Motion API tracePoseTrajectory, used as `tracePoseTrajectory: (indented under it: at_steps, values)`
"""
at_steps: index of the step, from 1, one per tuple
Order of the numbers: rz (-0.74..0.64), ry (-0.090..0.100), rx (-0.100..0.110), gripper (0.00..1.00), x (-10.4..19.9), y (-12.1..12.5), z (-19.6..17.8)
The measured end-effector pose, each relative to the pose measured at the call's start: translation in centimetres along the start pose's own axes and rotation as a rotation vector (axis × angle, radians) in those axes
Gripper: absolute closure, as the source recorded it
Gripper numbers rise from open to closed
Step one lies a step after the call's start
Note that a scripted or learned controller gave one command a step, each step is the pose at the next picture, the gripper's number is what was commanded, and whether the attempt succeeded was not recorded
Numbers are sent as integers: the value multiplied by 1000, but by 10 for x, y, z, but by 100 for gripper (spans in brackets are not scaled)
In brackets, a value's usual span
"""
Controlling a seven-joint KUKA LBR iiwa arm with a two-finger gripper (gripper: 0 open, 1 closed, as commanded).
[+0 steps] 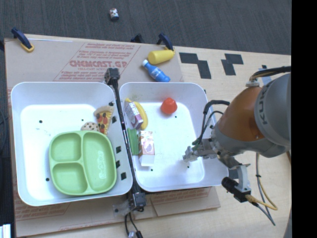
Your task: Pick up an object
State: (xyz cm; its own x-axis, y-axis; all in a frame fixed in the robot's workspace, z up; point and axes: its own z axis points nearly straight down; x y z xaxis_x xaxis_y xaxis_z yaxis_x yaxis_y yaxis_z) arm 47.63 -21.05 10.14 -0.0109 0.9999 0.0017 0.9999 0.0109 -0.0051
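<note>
Approach step, by my judgement. My pincer (190, 154) hangs low in the right white plastic bin (198, 90), near its right wall; how far it's open I cannot tell, and nothing shows in it.

Candidates lie well apart to my left:
- one red round tomato-like ball (169, 106)
- one yellow banana (140, 113)
- one small carton (147, 146)

Next: shift left, descend over one.

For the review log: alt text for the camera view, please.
The grey and orange robot arm reaches from the right into the right bin, which has a red ball, banana and small packets. The left bin has a green divided plate.
</note>
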Motion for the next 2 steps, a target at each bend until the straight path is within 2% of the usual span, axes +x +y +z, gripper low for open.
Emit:
tracePoseTrajectory:
  at_steps: [1,2]
  values:
    - [4,-1,-5,100,72,1,-114]
    - [7,-2,-3,100,25,32,-93]
